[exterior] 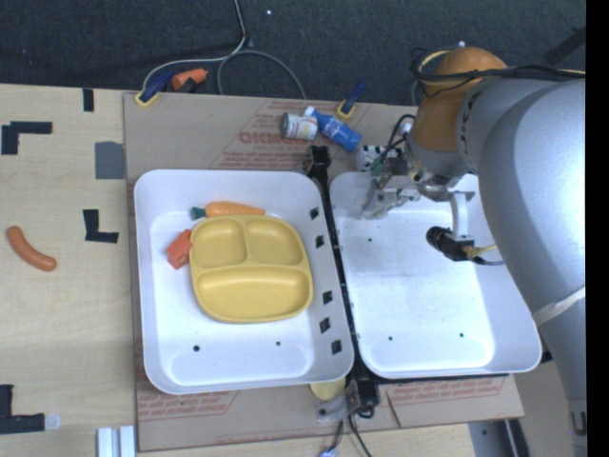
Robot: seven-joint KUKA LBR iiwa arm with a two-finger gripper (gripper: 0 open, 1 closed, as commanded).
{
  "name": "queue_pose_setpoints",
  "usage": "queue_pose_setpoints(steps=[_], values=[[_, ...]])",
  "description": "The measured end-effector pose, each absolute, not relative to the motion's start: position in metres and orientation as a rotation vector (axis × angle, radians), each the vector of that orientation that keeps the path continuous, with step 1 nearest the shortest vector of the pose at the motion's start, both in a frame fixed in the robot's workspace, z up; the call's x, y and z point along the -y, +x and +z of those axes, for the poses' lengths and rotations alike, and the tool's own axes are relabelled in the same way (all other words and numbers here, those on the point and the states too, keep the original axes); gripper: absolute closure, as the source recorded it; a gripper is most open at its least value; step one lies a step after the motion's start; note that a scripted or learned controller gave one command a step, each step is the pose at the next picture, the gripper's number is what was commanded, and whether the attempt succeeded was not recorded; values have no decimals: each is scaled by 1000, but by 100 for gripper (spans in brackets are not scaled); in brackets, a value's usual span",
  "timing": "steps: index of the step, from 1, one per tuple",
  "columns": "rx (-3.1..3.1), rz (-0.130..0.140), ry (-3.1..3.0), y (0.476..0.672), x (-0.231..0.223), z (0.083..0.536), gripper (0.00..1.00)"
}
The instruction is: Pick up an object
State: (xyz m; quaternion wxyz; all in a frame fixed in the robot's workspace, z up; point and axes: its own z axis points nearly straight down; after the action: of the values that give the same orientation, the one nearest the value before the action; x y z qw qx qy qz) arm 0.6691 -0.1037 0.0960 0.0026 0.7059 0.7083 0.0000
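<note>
The left bin (162, 350) holds a yellow divided plate (252, 267). An orange carrot (234, 208) with a green top lies along the plate's far rim, and a small orange-red piece (179, 248) rests against the plate's left side. My gripper (379, 196) hangs low over the far left corner of the right bin (438, 341), well apart from those objects. I see nothing held in it.
A raised divider with black clips (328, 255) separates the two bins. An orange sausage-shaped toy (30, 248) lies on the bench far to the left. Blue-and-white clamps (322, 127) and an orange clamp (179, 81) sit at the board's far edge. The arm's bulk covers the right side.
</note>
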Motion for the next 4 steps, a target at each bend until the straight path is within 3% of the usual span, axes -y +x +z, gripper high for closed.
queue_pose_setpoints(steps=[1,2,3,4], values=[[-2231,12,2210,619,10,190,100],[-2235,0,2214,578,-73,184,100],[-2217,-3,2225,601,-6,184,100],[-2234,1,2214,594,-85,184,100]])
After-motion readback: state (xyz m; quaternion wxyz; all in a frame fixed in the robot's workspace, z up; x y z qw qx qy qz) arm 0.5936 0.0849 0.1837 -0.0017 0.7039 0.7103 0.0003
